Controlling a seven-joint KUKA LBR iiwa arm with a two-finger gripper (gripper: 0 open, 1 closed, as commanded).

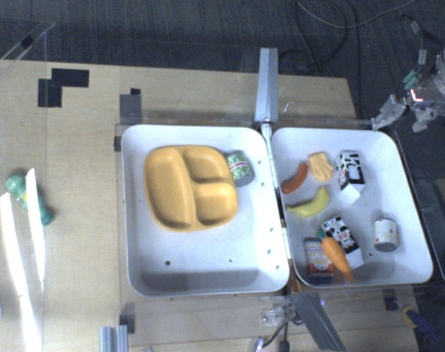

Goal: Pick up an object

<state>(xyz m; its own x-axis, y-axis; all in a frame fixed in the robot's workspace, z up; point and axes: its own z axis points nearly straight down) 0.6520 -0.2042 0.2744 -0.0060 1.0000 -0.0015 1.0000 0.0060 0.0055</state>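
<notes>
My gripper [403,116] hangs beyond the far right corner of the right bin [405,196], outside its rim, open with nothing between the fingers. The right bin holds a red sausage [294,177], a tan waffle piece [320,166], a black-and-white carton [350,171], a yellow banana [310,204], a second cow-patterned carton [341,235], an orange carrot [337,258] lying over a small jar [316,257], and a white cup [385,235]. In the left bin [207,270] a yellow divided tray [189,187] lies with a green-labelled can [239,167] against its right side.
A metal post [267,86] stands at the back between the two bins. A teal object [20,193] and white strips lie on the bench at far left. Cables trail over the dark floor at the back right.
</notes>
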